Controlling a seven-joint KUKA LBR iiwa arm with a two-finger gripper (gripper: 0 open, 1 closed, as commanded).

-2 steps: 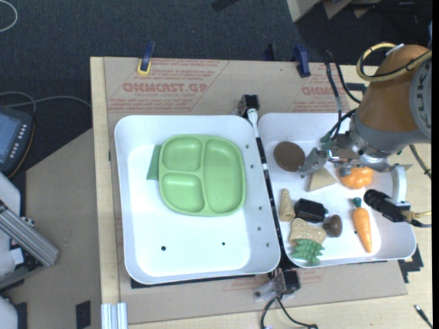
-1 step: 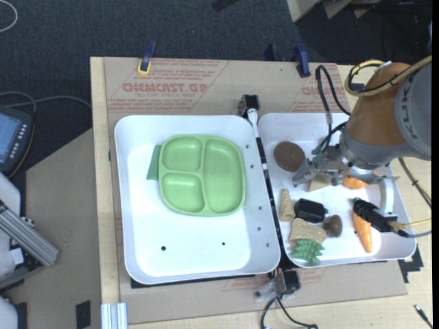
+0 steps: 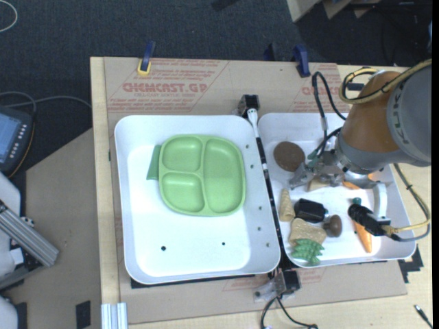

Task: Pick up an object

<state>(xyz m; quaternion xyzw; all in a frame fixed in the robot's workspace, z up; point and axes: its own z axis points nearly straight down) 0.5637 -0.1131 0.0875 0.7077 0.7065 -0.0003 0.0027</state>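
Two white bins are seen side by side on the bench. The left bin [image 3: 137, 184] holds a green divided plate [image 3: 202, 174]. The right bin [image 3: 405, 249] is reached into by the grey arm [image 3: 411, 115], which enters from the right with its orange band [image 3: 367, 125] above the wrist and is bent steeply downward over the bin's middle. The gripper [image 3: 321, 177] is seen low in the bin, near a brown round object [image 3: 289, 155]; whether it is open, closed or gripping anything cannot be told, as it is largely covered by the wrist. Loose objects are scattered in the right bin: a black block [image 3: 309, 210], a small brown ball [image 3: 333, 225], a tan piece [image 3: 306, 231], a green toy [image 3: 307, 252] at the near rim, and an orange carrot-like stick [image 3: 363, 236] partly crossed by a black part. Items beneath the wrist are hidden, and the arm's upper part is cut off at the right edge.
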